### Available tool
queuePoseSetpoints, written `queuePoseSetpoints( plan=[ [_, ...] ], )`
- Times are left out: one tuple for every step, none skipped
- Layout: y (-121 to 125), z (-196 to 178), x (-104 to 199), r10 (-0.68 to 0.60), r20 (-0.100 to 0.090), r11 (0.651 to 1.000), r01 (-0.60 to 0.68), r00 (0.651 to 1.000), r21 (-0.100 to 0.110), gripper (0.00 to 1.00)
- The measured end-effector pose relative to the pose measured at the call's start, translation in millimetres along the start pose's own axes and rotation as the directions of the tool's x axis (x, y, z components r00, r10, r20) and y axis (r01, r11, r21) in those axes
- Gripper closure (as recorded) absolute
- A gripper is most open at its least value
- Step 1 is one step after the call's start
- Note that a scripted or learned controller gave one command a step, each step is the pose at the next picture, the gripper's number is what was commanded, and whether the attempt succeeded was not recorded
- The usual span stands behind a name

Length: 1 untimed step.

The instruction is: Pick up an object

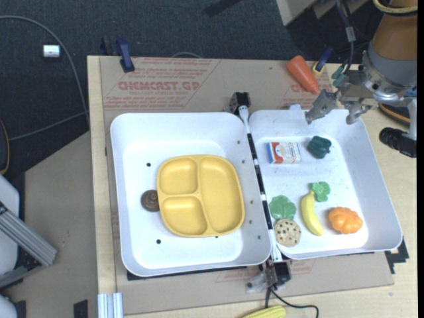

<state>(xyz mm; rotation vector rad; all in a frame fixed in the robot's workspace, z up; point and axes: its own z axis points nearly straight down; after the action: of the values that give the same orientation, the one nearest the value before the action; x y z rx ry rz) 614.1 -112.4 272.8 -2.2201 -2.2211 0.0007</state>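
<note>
Nearest, at the front of the right bin (pixel 371 177): a crowded cluster, with a speckled cookie (pixel 287 232) touching a leafy green piece (pixel 283 207), a banana (pixel 311 213) just beside both, a small broccoli (pixel 320 190) at the banana's far tip, and an orange fruit (pixel 344 220) close on the right. Risky ground for a grasp, probably: could pinch two things at once, or nudge the smooth, curved banana out sideways. Farther back, more room: a small carton (pixel 284 152) lying flat, and a dark green pepper (pixel 319 146) just beside it. Seems the likeliest target, that pepper, though rounded and glossy by the look of it, so could squirt free of a closing grip or get pushed into the carton; the flat carton, for its part, offers little height to catch. Farthest, over the bin's back rim: the gripper (pixel 334 111), fingers (pixel 314 113) spread wide with nothing between them. Sits above and beyond every object, nearest the pepper yet clearly apart from it, a little behind and to its right; needs a move forward and down, and could clip the rim on the way.
</note>
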Motion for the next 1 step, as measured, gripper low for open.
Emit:
queuePoseSetpoints(
  plan=[
    [35.6,84.5,-51.3,0.002,0.001,1.000,-0.002,1.000,0.002,0.00]
  ],
)
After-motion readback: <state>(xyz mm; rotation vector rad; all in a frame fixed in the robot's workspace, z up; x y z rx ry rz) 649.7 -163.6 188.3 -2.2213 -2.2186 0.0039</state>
